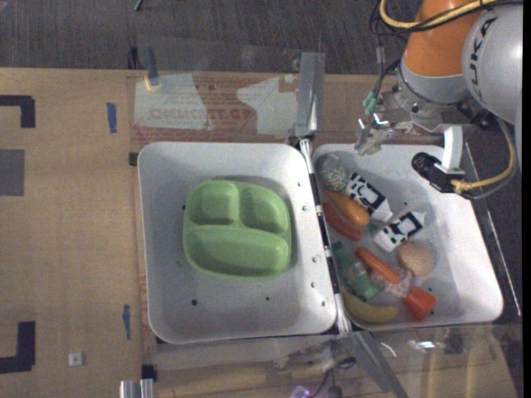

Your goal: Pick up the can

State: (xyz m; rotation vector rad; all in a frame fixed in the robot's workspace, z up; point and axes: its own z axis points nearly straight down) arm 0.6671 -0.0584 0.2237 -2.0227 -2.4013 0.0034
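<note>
Your can [333, 172] lies in the right bin [473, 247], tucked into its far left corner, close against the wall that divides the two bins. Just beside it, toward the bin's middle, sits a white block with black markings [365, 194], and a second one like it [401, 228] lies further in. Below the can you'll find an orange, sausage-shaped piece [348, 211] resting over a red one. Nearer the front edge there is a carrot [378, 264], a pale round item [416, 259], a green piece [357, 280] along the left wall, a banana [369, 308] at the front and a red-orange block [420, 303] next to it.

The pincer [371, 142] hangs over the far rim of the right bin, above and to the right of the can, not touching it. You can't tell from this angle how far apart its fingers stand; nothing is visible between them.

The left bin [166, 297] holds a green divided tray [238, 228], lying flat near its middle. Both bins sit side by side on the bench [66, 247].
</note>
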